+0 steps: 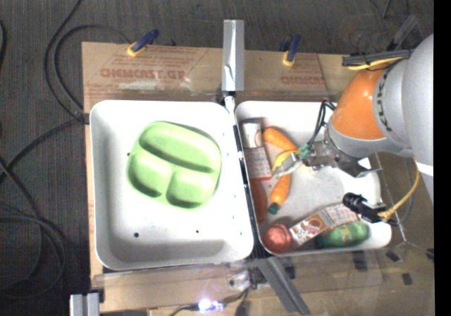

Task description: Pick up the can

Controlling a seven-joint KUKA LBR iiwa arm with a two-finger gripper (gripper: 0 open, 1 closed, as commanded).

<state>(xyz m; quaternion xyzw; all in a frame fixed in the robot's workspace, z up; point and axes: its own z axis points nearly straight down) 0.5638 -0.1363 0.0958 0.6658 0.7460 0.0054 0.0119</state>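
Two bins: shallow white plastic, left bin (106, 237) and right bin (384, 187), side by side on the desk (169, 71), their inner rims touching.
Open room: bare floor along the left bin's near and left sides; the right bin has little free floor, mostly at its far right.
Green mould (175, 164): lumpy, soft-looking, rounded lobes, filling the middle of the left bin.
Can (255, 156): labelled, red and white, lying along the right bin's left wall.
Carrots: one (279, 139) far, one (280, 191) nearer, smooth and tapered, just right of the can.
Near edge: red ball (277, 237), labelled packet (320, 223), green item (343, 235).
Arm (363, 113): reaches in from the right.
Jaws: above the gap between the carrots, near the can; open or closed cannot be told.
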